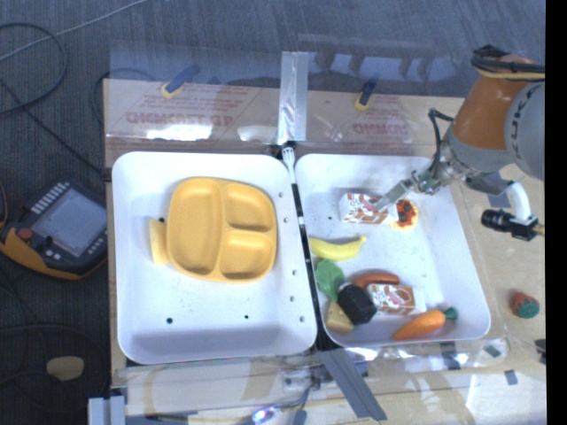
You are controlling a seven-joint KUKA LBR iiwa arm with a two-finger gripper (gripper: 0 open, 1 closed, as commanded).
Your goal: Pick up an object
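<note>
White right bin (469, 277) | claw (390, 197) at snack packet (361, 208), grip state unclear | bare floor near right rim

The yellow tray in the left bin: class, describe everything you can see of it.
The yellow tray is a rounded, plastic-looking dish with three hollows: one long hollow on its left, two smaller ones on its right. It lies flat and upright, a little askew, in the left bin, towards the far side. A pale yellow piece pokes out from under its left edge.
</note>
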